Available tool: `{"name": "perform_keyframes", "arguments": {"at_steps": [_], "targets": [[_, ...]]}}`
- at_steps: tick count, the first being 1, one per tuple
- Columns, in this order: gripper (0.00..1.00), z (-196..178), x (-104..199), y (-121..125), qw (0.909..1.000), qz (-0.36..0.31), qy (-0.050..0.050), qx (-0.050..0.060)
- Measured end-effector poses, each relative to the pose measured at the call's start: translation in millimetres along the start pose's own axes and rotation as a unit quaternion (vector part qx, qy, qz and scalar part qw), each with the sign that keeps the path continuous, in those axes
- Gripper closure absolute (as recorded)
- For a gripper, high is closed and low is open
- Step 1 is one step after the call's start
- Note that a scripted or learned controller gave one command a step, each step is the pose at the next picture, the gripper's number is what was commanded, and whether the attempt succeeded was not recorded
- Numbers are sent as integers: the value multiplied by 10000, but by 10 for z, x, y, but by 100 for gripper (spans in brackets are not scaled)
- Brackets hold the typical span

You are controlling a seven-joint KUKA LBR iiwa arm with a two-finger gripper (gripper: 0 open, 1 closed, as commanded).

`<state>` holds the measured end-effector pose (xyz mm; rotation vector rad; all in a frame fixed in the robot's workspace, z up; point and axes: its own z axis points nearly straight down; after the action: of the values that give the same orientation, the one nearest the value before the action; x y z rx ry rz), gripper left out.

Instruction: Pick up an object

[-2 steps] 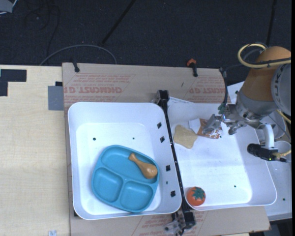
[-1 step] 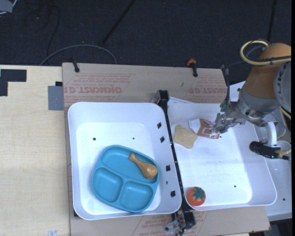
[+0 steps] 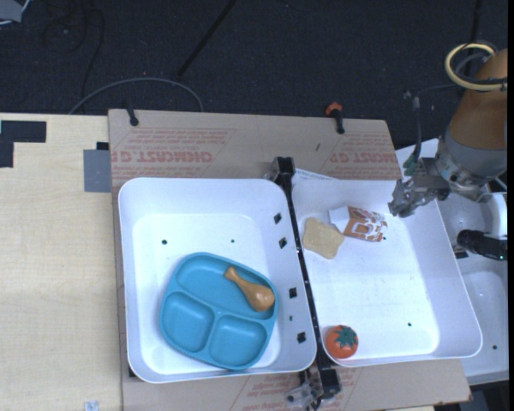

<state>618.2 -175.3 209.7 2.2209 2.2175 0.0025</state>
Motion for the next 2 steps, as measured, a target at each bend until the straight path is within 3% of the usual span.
{"name": "perform_keyframes", "arguments": {"at_steps": [1, 2], "targets": [[100, -534, -11, 9, 10000, -13, 0, -1], [100, -411, 579, 67, 10000, -29, 14, 33]]}}
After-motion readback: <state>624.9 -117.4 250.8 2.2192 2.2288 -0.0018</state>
